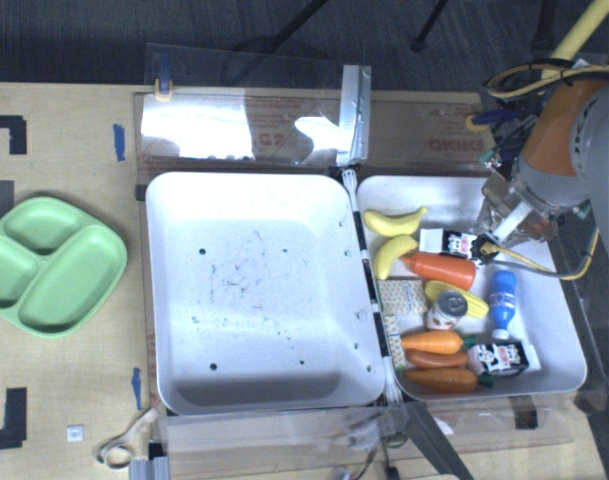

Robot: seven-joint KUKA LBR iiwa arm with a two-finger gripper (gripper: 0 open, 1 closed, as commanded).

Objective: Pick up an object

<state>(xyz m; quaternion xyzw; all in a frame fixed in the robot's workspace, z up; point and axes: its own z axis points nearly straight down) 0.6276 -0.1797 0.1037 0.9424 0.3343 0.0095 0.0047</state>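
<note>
Camera view: bottle (502, 301) label unreadable

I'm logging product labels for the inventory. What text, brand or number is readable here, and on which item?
None is legible.
Black-and-white carton: print too small to read.
Second black-and-white carton: blurred.
Small round jar: label blurred.
Clear plastic panel: faint reddish lettering, unreadable.

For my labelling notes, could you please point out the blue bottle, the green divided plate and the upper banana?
blue bottle (502, 302): camera view, mid-body.
green divided plate (74, 268): camera view, large compartment's floor.
upper banana (394, 222): camera view, middle of its curve.
</note>
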